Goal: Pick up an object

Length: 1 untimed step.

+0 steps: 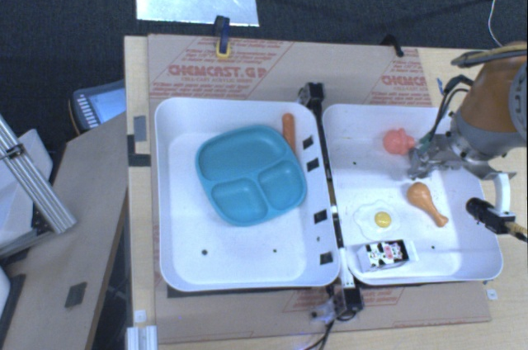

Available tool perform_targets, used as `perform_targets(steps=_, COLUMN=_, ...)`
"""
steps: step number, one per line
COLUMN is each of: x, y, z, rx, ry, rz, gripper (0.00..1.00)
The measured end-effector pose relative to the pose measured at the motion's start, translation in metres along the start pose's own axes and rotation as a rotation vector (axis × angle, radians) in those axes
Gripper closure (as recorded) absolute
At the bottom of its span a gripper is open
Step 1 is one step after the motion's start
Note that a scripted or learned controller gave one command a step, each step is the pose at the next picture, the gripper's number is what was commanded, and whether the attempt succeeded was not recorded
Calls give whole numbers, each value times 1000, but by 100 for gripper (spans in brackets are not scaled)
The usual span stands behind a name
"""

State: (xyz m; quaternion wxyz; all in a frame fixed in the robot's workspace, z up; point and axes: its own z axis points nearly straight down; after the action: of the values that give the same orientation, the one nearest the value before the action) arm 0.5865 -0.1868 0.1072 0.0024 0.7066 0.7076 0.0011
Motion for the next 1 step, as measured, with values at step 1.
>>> perform_targets(steps=1, x=0, y=7, z=-45, rx=-1, ry=0, rz=-3, gripper=100)
